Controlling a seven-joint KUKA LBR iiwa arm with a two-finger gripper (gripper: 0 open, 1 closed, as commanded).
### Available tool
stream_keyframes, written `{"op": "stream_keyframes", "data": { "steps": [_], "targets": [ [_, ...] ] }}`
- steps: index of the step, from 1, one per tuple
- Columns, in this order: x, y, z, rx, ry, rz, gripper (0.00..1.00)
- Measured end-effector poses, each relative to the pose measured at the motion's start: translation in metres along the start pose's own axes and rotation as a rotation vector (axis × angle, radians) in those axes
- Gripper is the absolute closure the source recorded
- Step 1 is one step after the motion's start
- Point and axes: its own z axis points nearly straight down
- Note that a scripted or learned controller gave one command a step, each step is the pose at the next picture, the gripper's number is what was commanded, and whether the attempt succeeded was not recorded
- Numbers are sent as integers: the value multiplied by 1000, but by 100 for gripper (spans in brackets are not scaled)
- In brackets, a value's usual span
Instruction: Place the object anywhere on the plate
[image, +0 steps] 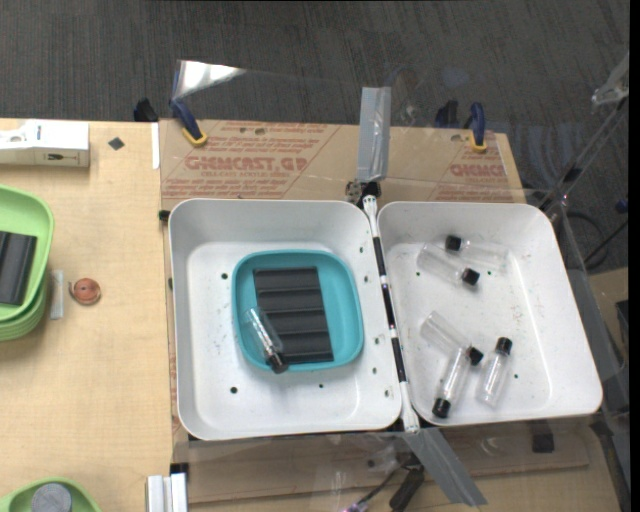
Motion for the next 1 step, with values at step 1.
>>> {"op": "stream_keyframes", "data": {
  "steps": [1],
  "targets": [
    [-7,-6,0,1,0,133,0]
  ]
}}
